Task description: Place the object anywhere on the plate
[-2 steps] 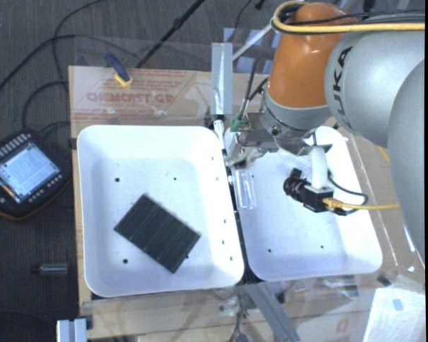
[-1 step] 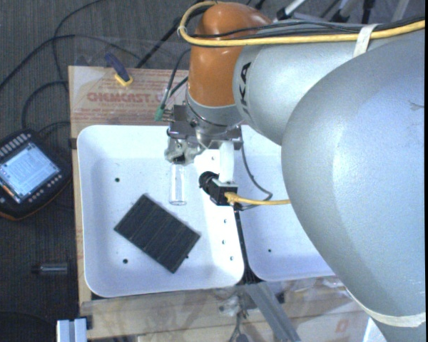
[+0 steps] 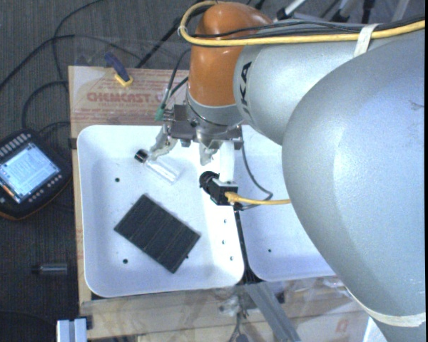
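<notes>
A: What is the thing to be moved?

B: A small clear piece, like a plastic tube or vial with a dark cap at one end, lying flat on the floor of the left bin. It looks light and stiff, with smooth, probably slippery sides. It would likely roll or skid if nudged.

A: Where should the jaws take it?

B: Across the short width at mid-length, one finger on each long side. A grip near the cap end might let it pivot.

A: How do the jaws stand?

B: The gripper hangs just above the bin, and its fingers appear parted, with nothing seen between them. The left finger's tip comes down just beside the capped end; whether it touches cannot be told. The vial lies directly below and slightly ahead of the jaws.

A: And the plate?

B: The dark ribbed square plate sits flat below the jaws, apart from the vial, in the same bin.
</notes>
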You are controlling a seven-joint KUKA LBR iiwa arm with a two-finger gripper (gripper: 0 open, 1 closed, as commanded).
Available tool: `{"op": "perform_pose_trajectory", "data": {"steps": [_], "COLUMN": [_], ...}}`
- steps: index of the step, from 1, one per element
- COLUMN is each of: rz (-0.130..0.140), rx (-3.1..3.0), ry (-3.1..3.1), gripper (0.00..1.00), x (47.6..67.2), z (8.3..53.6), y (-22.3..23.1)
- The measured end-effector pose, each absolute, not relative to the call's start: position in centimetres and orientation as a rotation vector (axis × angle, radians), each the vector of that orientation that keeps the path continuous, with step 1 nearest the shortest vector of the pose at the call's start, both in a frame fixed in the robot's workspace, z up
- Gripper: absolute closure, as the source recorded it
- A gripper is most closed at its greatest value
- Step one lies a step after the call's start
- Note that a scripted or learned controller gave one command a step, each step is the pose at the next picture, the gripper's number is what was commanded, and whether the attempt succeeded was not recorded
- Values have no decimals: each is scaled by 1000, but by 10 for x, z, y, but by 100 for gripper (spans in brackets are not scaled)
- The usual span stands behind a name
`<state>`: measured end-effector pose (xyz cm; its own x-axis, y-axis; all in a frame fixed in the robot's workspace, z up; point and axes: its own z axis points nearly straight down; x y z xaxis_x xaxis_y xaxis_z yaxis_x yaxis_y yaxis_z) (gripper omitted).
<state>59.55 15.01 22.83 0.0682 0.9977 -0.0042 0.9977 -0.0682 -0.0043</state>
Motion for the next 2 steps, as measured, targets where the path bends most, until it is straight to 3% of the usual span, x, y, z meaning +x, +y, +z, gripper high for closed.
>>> {"op": "perform_pose_trajectory", "data": {"steps": [1,2], "rz": [9,17], "rx": [-2296,-2295], "ry": [-2144,-2146], "gripper": [0,100], "x": [596,595], "z": [228,236], "y": [150,150]}}
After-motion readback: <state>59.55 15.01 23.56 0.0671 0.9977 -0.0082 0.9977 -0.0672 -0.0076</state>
